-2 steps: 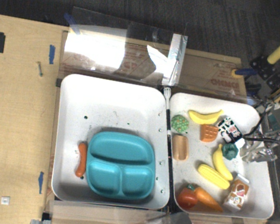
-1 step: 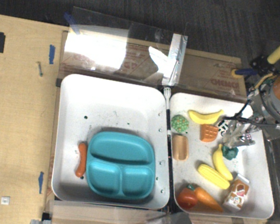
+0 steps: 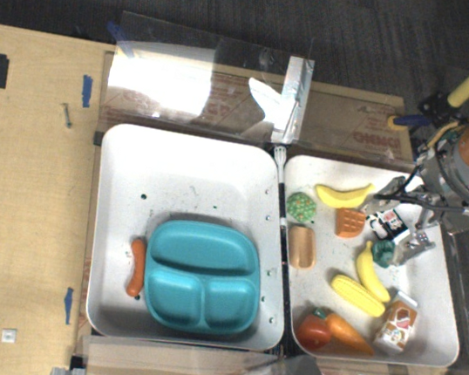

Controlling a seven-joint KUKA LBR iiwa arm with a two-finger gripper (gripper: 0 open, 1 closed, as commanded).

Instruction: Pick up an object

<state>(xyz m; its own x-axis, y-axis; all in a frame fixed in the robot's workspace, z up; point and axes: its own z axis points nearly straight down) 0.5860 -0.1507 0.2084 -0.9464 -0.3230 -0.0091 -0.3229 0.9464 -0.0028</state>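
Note:
My gripper (image 3: 405, 218) hangs over the upper right part of the right bin (image 3: 450, 300), open, with one finger (image 3: 395, 190) toward the back and the other (image 3: 419, 244) toward the front. Just left of it lie a small black-and-white toy (image 3: 384, 223) and a teal toy (image 3: 383, 252). Nothing sits between the fingers. Further left in the same bin are a yellow banana (image 3: 343, 195), an orange waffle piece (image 3: 350, 223), a green ball (image 3: 301, 206) and a tan bun (image 3: 302, 246).
The front of the right bin holds a second banana (image 3: 371, 274), a yellow corn cob (image 3: 358, 295), a tomato (image 3: 314, 330), a carrot (image 3: 347, 333) and a small carton (image 3: 397, 324). The left bin (image 3: 133, 157) holds a teal divided tray (image 3: 202, 276) and an orange sausage (image 3: 137, 267).

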